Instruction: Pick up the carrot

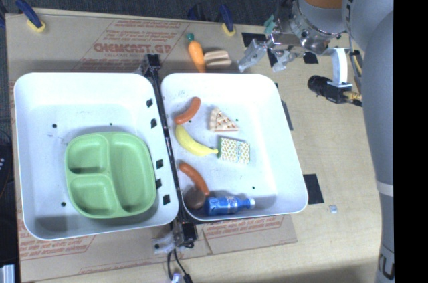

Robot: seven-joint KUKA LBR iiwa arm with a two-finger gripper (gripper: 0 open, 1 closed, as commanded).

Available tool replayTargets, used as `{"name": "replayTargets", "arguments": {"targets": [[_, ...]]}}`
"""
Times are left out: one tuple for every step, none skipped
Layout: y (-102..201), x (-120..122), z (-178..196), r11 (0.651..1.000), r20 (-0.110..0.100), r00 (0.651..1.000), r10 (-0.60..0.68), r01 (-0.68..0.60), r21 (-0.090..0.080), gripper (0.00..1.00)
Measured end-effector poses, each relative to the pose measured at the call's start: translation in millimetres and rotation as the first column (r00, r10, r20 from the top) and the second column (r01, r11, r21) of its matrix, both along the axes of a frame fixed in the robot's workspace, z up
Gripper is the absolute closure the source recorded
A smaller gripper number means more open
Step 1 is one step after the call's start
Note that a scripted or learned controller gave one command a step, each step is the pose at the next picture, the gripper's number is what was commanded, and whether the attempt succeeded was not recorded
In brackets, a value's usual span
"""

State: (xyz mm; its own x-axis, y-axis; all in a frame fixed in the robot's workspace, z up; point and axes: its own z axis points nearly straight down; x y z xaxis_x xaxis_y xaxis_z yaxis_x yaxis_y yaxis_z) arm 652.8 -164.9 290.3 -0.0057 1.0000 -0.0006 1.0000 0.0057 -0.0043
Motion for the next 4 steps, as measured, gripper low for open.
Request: {"name": "replayTargets", "arguments": {"targets": [[45,3,-66,0.982,-0.002,0.982,-0.19,0.19,0.001,0.0],[90,4,-36,0.908,0.001,0.908,-0.419,0.419,-0.001,0.0],[82,0,99,0.978,0.004,0.978,-0.207,0.207,-0.001,0.0],[125,3,-34,0.937,-0.003,0.937,-0.35,0.35,-0.001,0.0]]}}
